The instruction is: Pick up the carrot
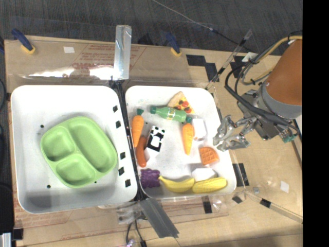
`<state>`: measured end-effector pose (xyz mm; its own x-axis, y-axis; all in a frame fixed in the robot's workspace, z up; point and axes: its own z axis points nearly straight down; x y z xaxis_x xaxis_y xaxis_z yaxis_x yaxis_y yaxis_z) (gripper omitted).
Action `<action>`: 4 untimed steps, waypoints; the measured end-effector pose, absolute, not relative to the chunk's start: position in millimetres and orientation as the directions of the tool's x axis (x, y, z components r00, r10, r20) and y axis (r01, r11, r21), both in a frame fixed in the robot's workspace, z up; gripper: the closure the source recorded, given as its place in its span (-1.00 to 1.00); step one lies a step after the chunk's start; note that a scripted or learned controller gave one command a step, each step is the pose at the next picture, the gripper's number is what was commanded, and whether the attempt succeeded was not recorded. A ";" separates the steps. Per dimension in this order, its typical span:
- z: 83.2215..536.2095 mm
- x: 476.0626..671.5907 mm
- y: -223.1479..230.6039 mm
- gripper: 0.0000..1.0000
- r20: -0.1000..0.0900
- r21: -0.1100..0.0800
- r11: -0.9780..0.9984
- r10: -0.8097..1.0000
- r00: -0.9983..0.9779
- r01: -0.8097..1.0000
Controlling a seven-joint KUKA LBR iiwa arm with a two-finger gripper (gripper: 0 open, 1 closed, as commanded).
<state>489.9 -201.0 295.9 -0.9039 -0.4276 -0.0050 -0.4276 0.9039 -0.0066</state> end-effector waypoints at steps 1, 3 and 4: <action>306.5 491.4 -200.3 1.00 -0.007 -0.009 0.902 -0.432 -0.902 -0.432; 347.7 524.7 -209.2 1.00 -0.001 -0.004 0.367 -0.930 -0.367 -0.930; 363.3 477.2 -210.4 1.00 0.000 0.000 -0.009 -1.000 0.009 -1.000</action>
